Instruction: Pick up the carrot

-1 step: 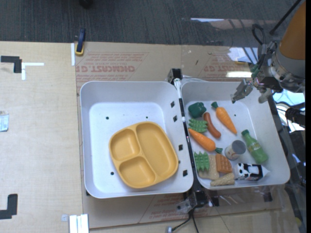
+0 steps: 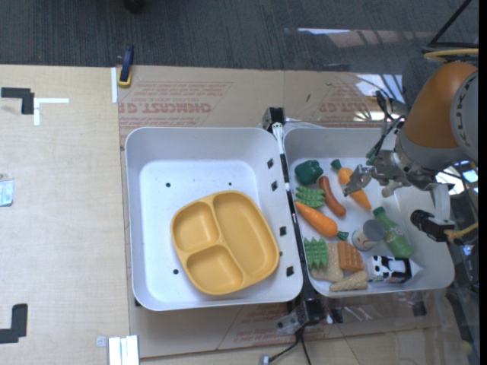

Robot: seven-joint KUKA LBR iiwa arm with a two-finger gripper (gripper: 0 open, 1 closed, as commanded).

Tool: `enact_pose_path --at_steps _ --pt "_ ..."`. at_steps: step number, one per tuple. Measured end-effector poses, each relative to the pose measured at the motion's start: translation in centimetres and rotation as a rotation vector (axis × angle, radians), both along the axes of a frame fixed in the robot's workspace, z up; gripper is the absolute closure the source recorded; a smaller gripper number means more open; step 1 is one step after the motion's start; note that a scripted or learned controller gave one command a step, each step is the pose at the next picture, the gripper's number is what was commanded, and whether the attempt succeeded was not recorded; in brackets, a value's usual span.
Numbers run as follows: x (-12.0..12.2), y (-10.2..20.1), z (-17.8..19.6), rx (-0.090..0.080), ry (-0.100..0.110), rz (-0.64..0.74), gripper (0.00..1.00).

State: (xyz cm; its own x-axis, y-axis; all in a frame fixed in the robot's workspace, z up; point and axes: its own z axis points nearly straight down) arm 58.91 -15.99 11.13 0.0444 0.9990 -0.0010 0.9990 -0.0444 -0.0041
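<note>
Carrot (image 2: 316, 218) is sitting in the right bin (image 2: 441, 276), over by that bin's left wall, lying at a slant with its fat end toward the lower right. Just above it there's a green leafy piece (image 2: 310, 196), and a red sausage (image 2: 332, 195) lies right beside it to the upper right. Gripper (image 2: 358, 185) is hanging over the upper middle of the same bin, apart from the carrot. Its fingers sit on either side of a smaller orange piece (image 2: 356, 189), maybe a second carrot, but honestly I can't tell whether they're spread or pinching it.

Other stuff in that bin: a dark green pepper-looking thing (image 2: 307, 171) near the top left, a green bottle (image 2: 393, 235), a grey can (image 2: 371, 235), a black and white cow toy (image 2: 391, 268) at the lower right, and some cracker or bread pieces (image 2: 349, 259) along the bottom.

Left bin (image 2: 144, 204) holds a yellow three-section plate (image 2: 224, 241), sitting toward its lower right.
</note>
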Motion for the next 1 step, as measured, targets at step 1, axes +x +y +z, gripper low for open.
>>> enact_pose_path --at_steps 1 --pt "0.10 -0.16 0.98 -0.002 -0.002 -0.003 1.00"
